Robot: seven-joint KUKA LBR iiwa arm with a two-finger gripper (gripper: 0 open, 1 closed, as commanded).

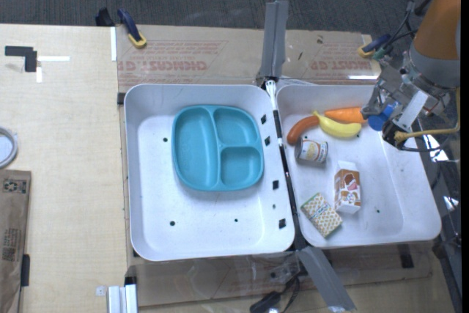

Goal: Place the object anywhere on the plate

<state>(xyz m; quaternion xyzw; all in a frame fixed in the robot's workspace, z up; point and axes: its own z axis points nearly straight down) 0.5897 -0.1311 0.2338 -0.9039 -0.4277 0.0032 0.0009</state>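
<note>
My gripper [387, 116] hangs over the upper right corner of the right bin [410, 220], just beside the tip of the carrot [344, 114], with the orange band of my arm [438, 26] above it. Below me the banana [338, 127] lies touching the carrot, a sausage [299, 128] curves at their left, and a small can [312, 151], a carton [347, 190] and a patterned packet [322, 214] sit further down. In the left bin [146, 223] the blue divided plate [218, 148] rests near the middle.
</note>
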